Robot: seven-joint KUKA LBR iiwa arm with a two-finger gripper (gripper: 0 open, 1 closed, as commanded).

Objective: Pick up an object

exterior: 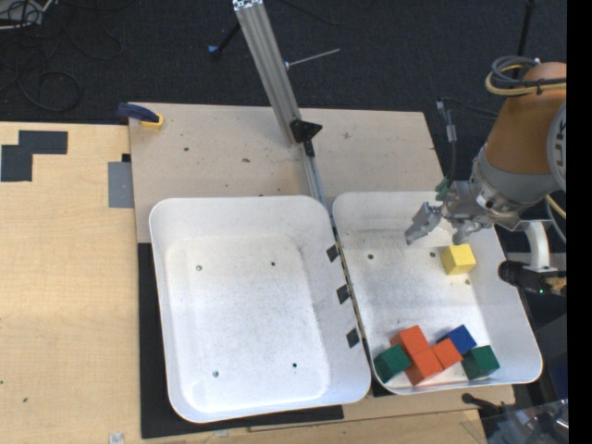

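Note:
A yellow block [458,258] lies in the right bin [388,285], near its right wall. My gripper [442,227] hangs just above and to the left of it, open, with nothing between its fingers. At the bin's front edge sits a cluster of blocks: three orange ones [425,351], a blue one [462,339], and two green ones [393,361] [480,362]. The arm's orange band [523,146] comes in from the right.
The left bin [240,303] sits beside the right one, with black clips [340,289] along the shared rim. A slanted aluminium bar [273,72] rises behind the bins. A blue and yellow clamp [141,114] rests at the bench's back left corner.

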